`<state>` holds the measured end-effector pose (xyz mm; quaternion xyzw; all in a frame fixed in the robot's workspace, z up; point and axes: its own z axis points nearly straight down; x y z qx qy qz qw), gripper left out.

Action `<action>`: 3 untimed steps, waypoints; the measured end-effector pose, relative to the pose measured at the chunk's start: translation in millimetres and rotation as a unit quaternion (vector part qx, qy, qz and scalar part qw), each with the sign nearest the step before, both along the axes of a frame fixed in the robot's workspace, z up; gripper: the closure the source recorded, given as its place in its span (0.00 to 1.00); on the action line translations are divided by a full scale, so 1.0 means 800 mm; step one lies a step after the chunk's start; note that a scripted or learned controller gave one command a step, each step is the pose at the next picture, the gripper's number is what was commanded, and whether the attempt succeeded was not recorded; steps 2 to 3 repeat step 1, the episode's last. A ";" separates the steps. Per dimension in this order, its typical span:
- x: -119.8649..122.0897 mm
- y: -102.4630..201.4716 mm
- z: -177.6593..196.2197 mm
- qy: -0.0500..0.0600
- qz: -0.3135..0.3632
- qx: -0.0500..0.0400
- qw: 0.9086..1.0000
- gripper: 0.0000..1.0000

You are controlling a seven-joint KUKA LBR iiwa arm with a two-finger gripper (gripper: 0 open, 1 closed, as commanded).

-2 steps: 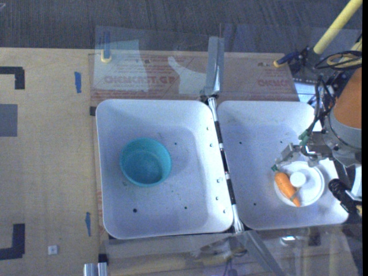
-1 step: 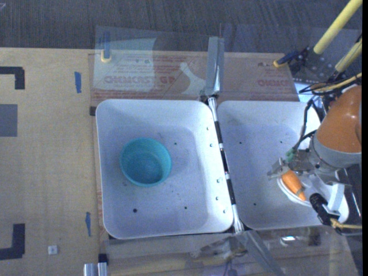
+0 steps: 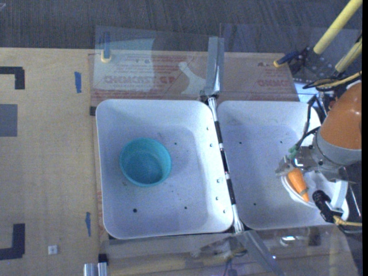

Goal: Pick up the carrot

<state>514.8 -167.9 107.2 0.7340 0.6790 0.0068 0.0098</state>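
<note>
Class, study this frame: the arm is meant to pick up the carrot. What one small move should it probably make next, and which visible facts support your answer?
Probably a short, straight lift, then a check. The carrot sits right under the claw at the right edge of the right bin, so the arm is already on target. Whether it is truly gripped is unclear from this angle; only a lift would tell.
</note>
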 end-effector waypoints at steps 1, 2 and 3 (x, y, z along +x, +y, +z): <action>-0.045 0.137 0.107 0.013 -0.031 0.003 0.999 1.00; -0.045 0.137 0.107 0.013 -0.031 0.003 0.999 1.00; -0.045 0.137 0.107 0.013 -0.031 0.003 0.999 1.00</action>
